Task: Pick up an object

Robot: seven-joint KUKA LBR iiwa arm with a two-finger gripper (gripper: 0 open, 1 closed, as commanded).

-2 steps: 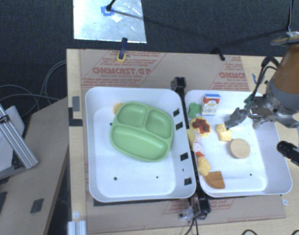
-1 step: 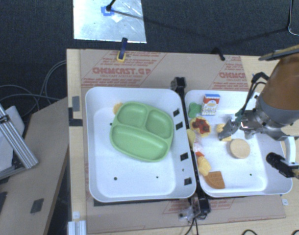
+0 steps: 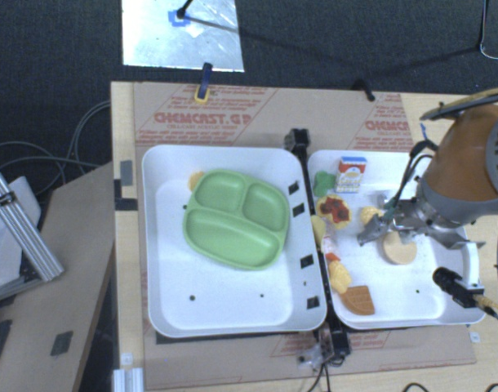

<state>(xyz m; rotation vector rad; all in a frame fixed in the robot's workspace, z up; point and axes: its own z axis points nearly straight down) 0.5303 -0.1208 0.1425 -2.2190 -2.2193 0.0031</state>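
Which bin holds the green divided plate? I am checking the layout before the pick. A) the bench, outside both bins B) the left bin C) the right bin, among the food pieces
B: the green divided plate lies flat in the left bin, while the small food pieces sit in the right bin.

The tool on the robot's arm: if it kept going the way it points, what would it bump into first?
The tool points toward the picture's left, low over the right bin. Going straight on, it would probably first meet the small yellow toy or the red-and-brown food piece beyond it; height is hard to judge from above.
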